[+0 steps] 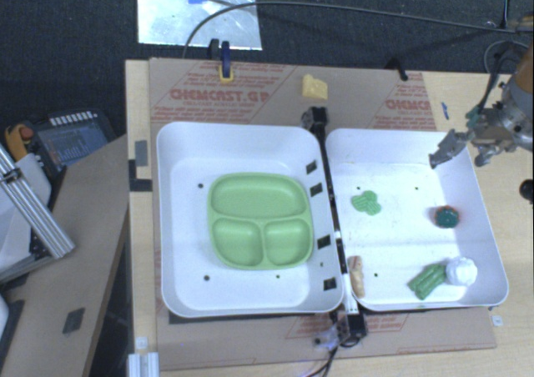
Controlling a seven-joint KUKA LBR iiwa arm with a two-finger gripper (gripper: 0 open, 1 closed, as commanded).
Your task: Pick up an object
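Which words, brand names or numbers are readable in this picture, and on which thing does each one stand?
"CHEMCAST GP": red print on the brown board under the bins, left of the yellow clamp.
The same red print repeats at the board's upper right, too blurred to read fully.
Red print on the board's front edge below the bins: too blurred to read.
Grey handheld control unit at left: screen and labels too small to read.
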